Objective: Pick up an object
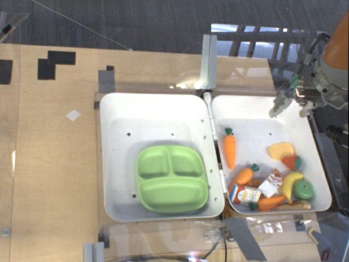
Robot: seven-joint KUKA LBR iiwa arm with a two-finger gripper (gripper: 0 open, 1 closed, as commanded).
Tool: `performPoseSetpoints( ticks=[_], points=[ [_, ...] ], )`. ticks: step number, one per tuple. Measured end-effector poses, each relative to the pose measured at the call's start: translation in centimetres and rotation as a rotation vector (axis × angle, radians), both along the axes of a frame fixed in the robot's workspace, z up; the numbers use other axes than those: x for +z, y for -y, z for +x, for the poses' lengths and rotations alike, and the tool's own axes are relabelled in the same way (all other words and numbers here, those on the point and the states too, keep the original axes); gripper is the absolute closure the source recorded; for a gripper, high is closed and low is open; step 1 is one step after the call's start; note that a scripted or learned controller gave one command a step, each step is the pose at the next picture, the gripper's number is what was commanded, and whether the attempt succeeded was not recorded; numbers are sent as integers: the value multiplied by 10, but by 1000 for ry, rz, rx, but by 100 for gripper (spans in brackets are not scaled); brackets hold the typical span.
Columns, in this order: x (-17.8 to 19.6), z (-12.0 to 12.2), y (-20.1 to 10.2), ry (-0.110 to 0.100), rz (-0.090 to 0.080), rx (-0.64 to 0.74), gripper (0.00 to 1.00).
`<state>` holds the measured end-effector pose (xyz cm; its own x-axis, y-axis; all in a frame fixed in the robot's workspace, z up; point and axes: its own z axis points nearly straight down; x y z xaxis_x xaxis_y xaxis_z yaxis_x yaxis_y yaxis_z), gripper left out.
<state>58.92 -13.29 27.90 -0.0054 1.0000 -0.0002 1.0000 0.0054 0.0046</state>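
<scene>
Toys crowd the right bin (262,130) below and in front of your hand (291,107), which hovers above that bin's far right corner with its two fingers spread and nothing between them. Nearest beneath it lies the yellow wedge (280,150), touching a strawberry (293,162). Well off to the hand's left, alone on bare white floor, lies an upright-pointing carrot (230,149); that looks like your cleanest target, since nothing touches it. Farther from the hand, at the bin's near edge, a second carrot (244,176), a small carton (271,184), a banana (291,182), and a green round piece (304,189) sit jammed together, so a descent there would likely knock neighbours. If you choose the lone carrot, turn the fingers across its narrow width, centre over its thick orange body rather than the green top, and descend straight. Keep clear of the divider wall beside it. The green tray (172,178) in the left bin (125,146) lies flat and would be hard to pinch.
</scene>
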Motion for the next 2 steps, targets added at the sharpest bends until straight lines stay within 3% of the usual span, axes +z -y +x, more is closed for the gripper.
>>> performPoseSetpoints(
  ticks=[1,2],
  points=[
    [-102,-44,-5,-2,0,133,0],
    [-181,-88,-21,3,-2,345,0]
  ],
)
